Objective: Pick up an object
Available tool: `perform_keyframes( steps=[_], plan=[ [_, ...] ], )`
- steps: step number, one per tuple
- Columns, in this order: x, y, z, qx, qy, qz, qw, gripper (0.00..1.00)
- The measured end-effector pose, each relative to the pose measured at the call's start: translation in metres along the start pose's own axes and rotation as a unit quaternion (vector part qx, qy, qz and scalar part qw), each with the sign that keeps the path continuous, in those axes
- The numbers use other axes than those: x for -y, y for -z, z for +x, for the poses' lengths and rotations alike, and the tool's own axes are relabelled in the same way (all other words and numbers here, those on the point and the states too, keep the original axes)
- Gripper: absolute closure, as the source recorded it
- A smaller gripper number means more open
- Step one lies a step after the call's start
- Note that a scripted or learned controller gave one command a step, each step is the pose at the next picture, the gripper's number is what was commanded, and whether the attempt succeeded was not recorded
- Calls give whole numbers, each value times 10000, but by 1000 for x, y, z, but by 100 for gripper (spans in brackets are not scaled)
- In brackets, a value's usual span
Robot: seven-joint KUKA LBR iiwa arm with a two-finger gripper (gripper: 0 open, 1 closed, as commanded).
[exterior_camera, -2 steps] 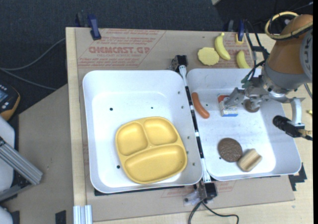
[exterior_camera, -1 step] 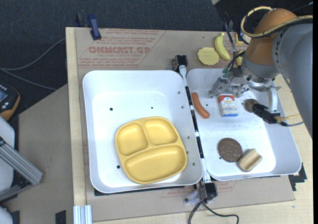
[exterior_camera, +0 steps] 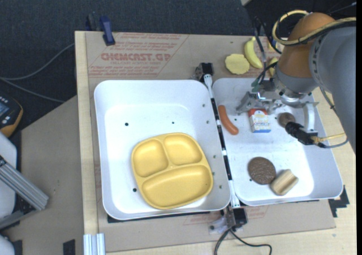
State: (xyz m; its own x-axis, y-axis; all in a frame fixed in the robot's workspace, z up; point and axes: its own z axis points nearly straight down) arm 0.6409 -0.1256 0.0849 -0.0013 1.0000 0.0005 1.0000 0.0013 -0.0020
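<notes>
The right bin (exterior_camera: 317,163) holds a small white and red carton (exterior_camera: 259,121), an orange-red sausage (exterior_camera: 228,120) near its left wall, a round brown cookie (exterior_camera: 262,170) and a tan bread roll (exterior_camera: 284,181). A small brown piece (exterior_camera: 285,118) lies just right of the carton. My gripper (exterior_camera: 259,101) hangs low over the far part of this bin, directly behind the carton and close to its top. Whether it touches the carton I cannot tell.
In the left bin (exterior_camera: 113,107) rests a yellow divided plate (exterior_camera: 169,169). A banana (exterior_camera: 254,53) and a yellow slice (exterior_camera: 237,64) lie on the bench beyond the right bin. The grey arm (exterior_camera: 334,56) covers the right bin's far right corner.
</notes>
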Motion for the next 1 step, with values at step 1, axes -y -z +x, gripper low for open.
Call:
perform_keyframes(
  steps=[1],
  plan=[
    [-1,11,0,4,3,-15,10000,100]
  ],
)
